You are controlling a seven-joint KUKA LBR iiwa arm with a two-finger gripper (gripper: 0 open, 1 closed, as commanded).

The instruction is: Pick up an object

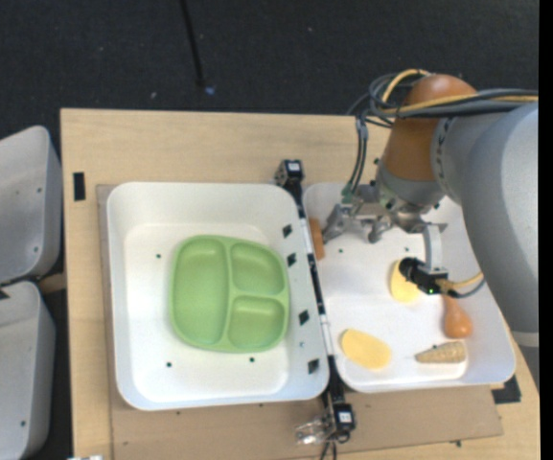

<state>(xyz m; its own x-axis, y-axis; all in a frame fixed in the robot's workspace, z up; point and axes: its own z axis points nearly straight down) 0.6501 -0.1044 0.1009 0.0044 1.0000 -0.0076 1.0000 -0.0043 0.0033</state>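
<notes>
My gripper (357, 226) hangs over the far left part of the right bin (487, 353), fingers spread and nothing between them. A thin orange-brown piece (316, 244) lies just left of it against the bin's left wall. A round yellow item (401, 287) sits near the bin's middle, partly hidden on its right. In the near part lie a flat yellow oval (365, 349) and a tan ridged piece (442, 355). An orange rounded item (456, 320) rests by the right wall.
The left bin (132, 372) holds a green divided plate (229, 292) in its middle. The grey arm with its orange band (429, 132) comes in from the right above the right bin's far side.
</notes>
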